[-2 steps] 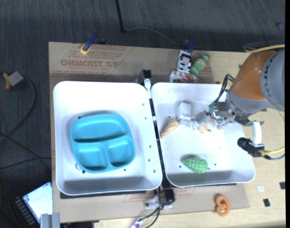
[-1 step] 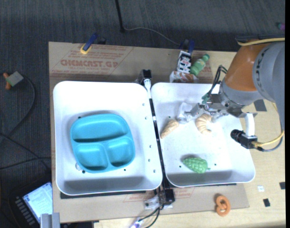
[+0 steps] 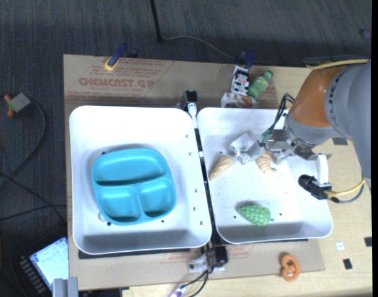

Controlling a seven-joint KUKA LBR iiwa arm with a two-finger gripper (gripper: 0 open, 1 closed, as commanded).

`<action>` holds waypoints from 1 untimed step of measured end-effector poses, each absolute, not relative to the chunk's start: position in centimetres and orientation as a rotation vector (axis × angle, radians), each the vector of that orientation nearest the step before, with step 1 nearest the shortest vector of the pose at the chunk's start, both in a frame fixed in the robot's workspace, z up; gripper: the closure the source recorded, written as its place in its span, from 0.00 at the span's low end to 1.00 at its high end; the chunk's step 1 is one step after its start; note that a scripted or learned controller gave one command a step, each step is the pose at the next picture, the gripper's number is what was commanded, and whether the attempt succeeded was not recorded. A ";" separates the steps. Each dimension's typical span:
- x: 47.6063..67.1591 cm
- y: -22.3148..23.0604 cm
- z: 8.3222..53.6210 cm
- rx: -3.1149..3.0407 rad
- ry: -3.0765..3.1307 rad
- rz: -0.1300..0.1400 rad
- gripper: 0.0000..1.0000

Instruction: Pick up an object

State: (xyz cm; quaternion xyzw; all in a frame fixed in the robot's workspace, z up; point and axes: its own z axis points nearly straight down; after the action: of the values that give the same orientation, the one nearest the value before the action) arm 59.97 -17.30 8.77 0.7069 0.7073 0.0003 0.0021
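Observation:
The right bin point(image 3: 312, 228) holds a tan bread-like piece point(image 3: 220, 166) near its left wall and a knobbly green piece point(image 3: 255, 214) toward the front. A small tan piece point(image 3: 266, 163) and a white crumpled piece point(image 3: 240, 146) lie in the middle. My gripper point(image 3: 268, 148) hangs low over the bin's middle, just above the small tan piece and right beside the white one. The wrist hides how it meets either of them.
The left bin point(image 3: 83, 166) holds a blue divided tray point(image 3: 134, 184). Behind the right bin stand a small green bottle point(image 3: 260, 84) and a printed packet point(image 3: 239, 86). An orange ring point(image 3: 290, 266) lies on the bench in front. A divider rail point(image 3: 201, 159) separates the bins.

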 end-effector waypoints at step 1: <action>60.0 -17.4 9.8 2.214 2.214 0.001 1.00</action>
State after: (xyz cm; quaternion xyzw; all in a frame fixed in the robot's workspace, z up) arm 60.05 -17.41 9.80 0.7071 0.7071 0.0004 0.0051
